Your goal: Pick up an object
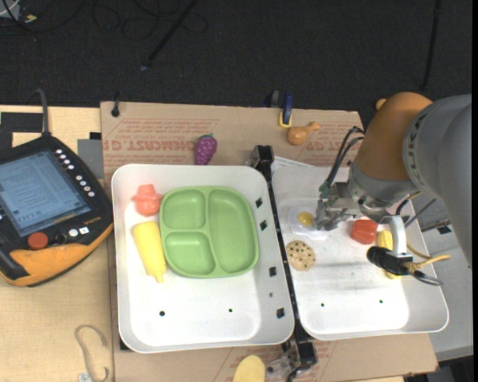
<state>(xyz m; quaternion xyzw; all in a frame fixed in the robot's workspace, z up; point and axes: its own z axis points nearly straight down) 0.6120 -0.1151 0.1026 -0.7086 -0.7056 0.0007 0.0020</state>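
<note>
Station: a tabletop (40, 317) carrying two shallow white bins side by side on a sheet of printed cardboard (159, 130).

Left bin (191, 325): a green three-compartment plate (209, 231) lies flat near the centre. A yellow squeeze bottle (150, 250) lies just beside its left edge. A pink-red toy fruit (146, 200) sits at the plate's upper left, near the bottle's top.

Right bin (366, 309): a round speckled cookie (300, 255) lies near the left wall. A small yellow item (305, 219) lies above the cookie, apart from it. A red-orange item (364, 230) lies further right, in the middle of the bin.

Arm: the grey arm (442, 157) with its orange band (394, 134) reaches in from the right over the right bin. The end effector (328, 217) is low over the bin floor, between the small yellow item and the red-orange item, and just beside the yellow one. Contact with either cannot be confirmed. Whether the end effector stands apart or together cannot be told from this angle, and nothing is seen clamped in it.

Outside the bins: a purple grape cluster (205, 148) and an orange duck-shaped toy (301, 133) rest on the cardboard behind the bins. A teach pendant (36, 205) lies on the tabletop to the left. A yellow rounded object (249, 368) lies at the front edge, below the gap between the bins.
</note>
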